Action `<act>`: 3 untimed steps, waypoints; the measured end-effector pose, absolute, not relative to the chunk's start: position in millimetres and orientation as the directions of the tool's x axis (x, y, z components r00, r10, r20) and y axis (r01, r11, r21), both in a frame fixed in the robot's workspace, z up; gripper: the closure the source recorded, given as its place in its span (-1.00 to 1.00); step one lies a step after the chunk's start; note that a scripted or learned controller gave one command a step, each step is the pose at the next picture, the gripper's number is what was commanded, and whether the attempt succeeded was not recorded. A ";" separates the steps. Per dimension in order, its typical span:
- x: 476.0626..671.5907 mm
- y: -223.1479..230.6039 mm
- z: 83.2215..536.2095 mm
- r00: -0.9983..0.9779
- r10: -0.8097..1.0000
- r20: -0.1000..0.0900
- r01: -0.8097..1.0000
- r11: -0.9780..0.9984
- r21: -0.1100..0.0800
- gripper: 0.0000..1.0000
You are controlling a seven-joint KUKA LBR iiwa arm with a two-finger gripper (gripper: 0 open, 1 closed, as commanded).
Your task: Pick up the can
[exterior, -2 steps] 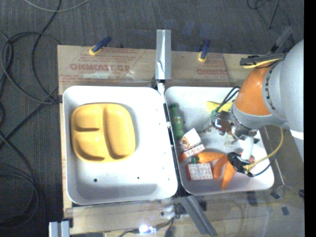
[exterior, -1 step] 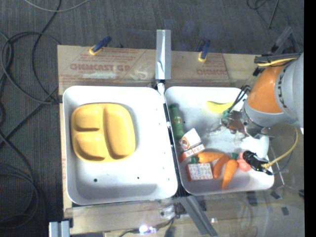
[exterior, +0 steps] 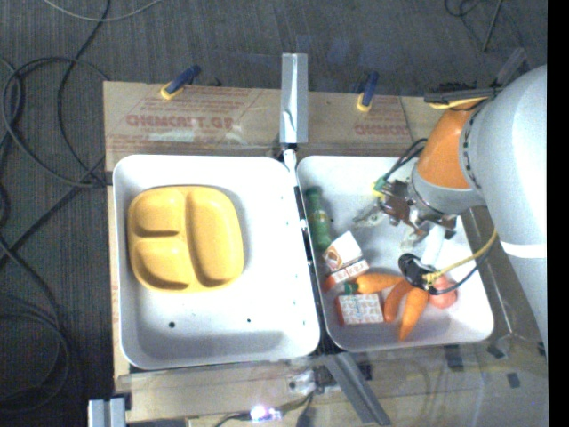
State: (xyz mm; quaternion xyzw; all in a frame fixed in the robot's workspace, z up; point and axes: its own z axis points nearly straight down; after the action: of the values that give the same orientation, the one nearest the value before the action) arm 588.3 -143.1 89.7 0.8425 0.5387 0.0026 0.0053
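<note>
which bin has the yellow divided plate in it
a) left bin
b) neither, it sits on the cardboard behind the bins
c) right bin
a, the yellow divided plate lies inside the left bin, while the right bin holds the small items such as the green bottle and the carrots.
</note>
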 end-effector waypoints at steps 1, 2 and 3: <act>560.6 -166.8 120.8 0.281 0.960 -0.003 0.960 -0.281 -0.003 -1.00; 560.6 -166.7 120.8 0.281 0.960 -0.003 0.960 -0.281 -0.003 -1.00; 594.0 -134.4 89.3 0.389 0.921 -0.002 0.921 -0.389 0.006 -1.00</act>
State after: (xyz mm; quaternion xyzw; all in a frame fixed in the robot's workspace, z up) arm 594.0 -134.4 89.3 0.8334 0.5527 0.0007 0.0033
